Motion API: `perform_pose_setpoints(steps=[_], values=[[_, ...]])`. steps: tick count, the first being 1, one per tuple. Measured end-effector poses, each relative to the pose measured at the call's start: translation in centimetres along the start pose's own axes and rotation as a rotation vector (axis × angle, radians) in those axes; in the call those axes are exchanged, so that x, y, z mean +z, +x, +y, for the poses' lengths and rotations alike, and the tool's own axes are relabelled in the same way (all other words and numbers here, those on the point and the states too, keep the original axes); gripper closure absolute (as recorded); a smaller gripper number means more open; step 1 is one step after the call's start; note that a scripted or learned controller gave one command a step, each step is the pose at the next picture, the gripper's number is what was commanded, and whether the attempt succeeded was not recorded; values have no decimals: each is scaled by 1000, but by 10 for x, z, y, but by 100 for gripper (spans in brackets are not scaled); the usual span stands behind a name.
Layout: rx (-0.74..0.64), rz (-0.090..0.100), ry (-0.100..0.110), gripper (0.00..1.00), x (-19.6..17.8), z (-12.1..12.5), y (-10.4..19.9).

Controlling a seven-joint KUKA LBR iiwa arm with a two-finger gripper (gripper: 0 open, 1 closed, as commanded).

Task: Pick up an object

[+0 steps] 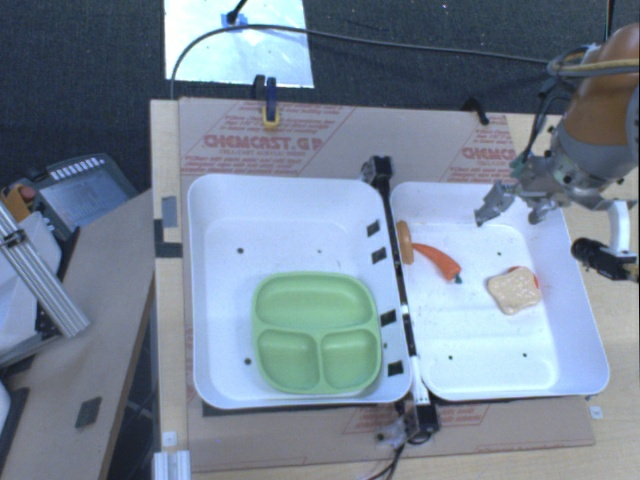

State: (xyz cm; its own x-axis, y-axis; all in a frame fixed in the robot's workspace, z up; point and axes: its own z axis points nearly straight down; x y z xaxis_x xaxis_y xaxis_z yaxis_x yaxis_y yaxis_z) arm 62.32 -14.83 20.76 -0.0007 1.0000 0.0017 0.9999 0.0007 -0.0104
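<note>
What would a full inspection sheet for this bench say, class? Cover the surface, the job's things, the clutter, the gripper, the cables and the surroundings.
Surface: two white bins, left bin and right bin, on a printed board.
Job's things: orange carrot-like toy and tan bread-like piece lie apart in the right bin.
Clutter: green divided plate in the left bin.
Gripper: gripper above the right bin's far edge, nothing between its fingers.
Cables: black cable behind the board.
Surroundings: foil sheet; yellow clamp.
</note>
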Motion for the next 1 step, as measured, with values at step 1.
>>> perform_pose_setpoints(steps=[1], values=[[-2, -2, -12, 0, -7, 3, 0]])
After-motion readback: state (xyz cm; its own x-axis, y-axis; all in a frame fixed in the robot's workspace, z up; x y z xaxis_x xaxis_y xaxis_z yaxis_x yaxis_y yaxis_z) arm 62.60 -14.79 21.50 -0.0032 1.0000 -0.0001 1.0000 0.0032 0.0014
